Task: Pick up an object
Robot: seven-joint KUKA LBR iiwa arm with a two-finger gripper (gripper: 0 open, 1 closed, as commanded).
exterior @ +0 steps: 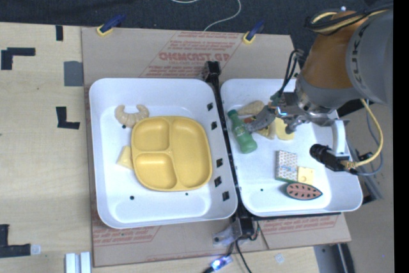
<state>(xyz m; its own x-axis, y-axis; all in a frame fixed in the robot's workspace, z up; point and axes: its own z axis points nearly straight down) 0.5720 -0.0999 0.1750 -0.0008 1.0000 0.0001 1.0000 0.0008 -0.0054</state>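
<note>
My gripper (pixel 273 123) hangs low over the back left part of the right bin (pixel 339 201), open. One finger (pixel 257 122) points toward a green bottle (pixel 242 133) that lies along the bin's left wall. A pale yellow piece (pixel 282 132) lies under and between the fingers; I cannot tell whether they touch it. A tan lump (pixel 253 107) sits just behind the gripper. Nearer the front lie a checkered card (pixel 287 163), a small yellow square (pixel 306 174) and a watermelon-slice toy (pixel 303 191).
The left bin (pixel 105 137) holds a yellow divided plate (pixel 171 151), a tan croissant-shaped toy (pixel 131 114) and a yellow wedge (pixel 124 156). The arm's orange-banded body (pixel 332 67) and its cables overhang the right bin's back right corner.
</note>
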